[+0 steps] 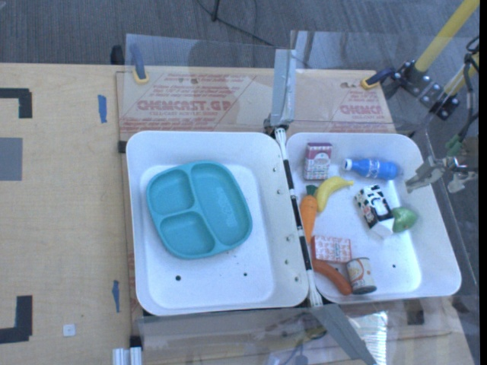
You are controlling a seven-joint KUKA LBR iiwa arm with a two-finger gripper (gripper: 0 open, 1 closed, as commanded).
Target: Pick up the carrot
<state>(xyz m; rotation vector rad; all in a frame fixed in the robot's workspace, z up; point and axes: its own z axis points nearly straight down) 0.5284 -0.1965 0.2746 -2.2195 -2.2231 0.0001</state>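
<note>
While my claw (440, 172) hangs at the right edge of the right bin (437, 261), gripping nothing, the carrot (308, 213) lies against that bin's left wall, green top toward the far edge, well apart from me. Whether my claw stands open or closed I cannot tell; it is too small and too thin against the bin rim.

The reach, as I judge it, runs across the bin to its left wall. Hazards of the grasp: the banana (330, 189) touches or nearly touches the carrot's leafy end, a small printed box (332, 247) sits just beside its near tip, and the wall leaves little room on the left. I should come down over the orange middle, closing across its width, and keep clear of the wall. A second orange piece (332, 276) lies near the bin's near edge, beside a can (361, 274); it must not be mistaken for the target. The teal plate (199, 208) in the left bin (152, 280) plays no part.
</note>
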